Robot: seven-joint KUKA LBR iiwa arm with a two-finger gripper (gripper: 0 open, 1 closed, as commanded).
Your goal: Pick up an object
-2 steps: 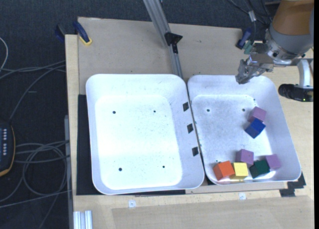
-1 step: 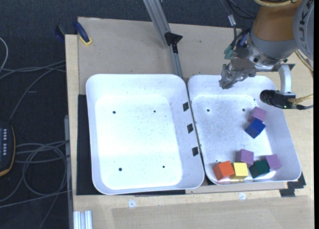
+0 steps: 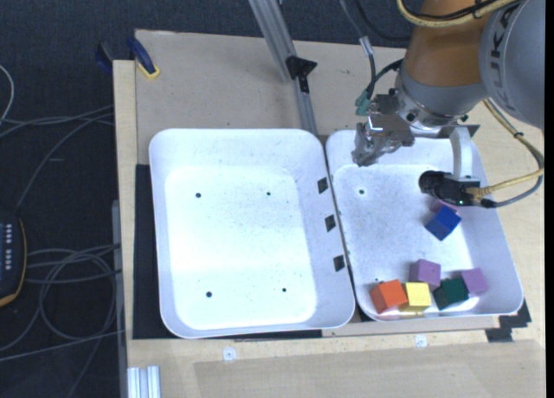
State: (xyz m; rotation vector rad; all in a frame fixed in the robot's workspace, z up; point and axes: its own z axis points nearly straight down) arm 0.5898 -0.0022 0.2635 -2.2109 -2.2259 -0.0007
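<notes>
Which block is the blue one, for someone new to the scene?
Look in the right white bin. A row of small cubes lies along its near edge; the blue cube sits alone above that row, nearer the arm. It is the only blue block.

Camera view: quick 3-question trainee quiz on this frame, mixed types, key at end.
1. True or false: the blue block lies apart from the row of blocks at the right bin's near edge.
2. Which block is leftmost in that row? A green B orange C yellow
3. Fill in: the gripper hangs over the ___ bin.

Key: 1 true. 2 B, the orange block. 3 right.
</notes>
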